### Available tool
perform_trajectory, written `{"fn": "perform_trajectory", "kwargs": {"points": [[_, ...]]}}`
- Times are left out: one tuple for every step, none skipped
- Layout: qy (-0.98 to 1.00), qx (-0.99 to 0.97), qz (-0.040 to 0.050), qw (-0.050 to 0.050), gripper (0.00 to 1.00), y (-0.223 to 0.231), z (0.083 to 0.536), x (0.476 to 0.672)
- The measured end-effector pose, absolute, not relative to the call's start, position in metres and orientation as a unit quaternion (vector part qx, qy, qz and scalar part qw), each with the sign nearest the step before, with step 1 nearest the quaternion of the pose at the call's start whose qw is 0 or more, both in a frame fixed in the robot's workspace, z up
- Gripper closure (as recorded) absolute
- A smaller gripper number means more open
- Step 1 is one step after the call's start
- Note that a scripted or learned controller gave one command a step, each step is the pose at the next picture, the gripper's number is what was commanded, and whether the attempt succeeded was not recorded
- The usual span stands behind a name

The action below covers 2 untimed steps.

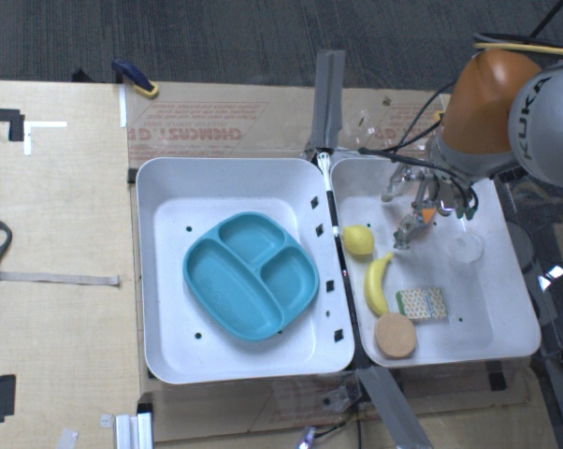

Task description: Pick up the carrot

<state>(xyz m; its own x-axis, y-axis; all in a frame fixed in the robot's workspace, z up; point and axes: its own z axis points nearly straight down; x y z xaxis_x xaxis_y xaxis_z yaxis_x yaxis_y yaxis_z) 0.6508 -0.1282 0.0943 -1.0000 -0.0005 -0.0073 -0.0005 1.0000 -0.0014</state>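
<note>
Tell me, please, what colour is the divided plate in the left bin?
The plate is teal blue, seen clearly in the camera view.

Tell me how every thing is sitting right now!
claw: down in the right bin, an orange carrot piece between its fingers
lemon: resting beside the divider
banana: lying flat, curved
sponge: lying flat
cookie: lying flat near the front wall
blue plate: right side up in the left bin, nothing on it
</note>
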Motion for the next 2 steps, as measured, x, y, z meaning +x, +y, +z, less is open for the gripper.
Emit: {"fn": "perform_trajectory", "kwargs": {"points": [[1.000,-0.002,-0.0018,0.007,1.00,-0.128,0.106,0.653],[0.998,0.063,-0.0006,0.004,1.00,-0.182,0.179,0.661]]}}
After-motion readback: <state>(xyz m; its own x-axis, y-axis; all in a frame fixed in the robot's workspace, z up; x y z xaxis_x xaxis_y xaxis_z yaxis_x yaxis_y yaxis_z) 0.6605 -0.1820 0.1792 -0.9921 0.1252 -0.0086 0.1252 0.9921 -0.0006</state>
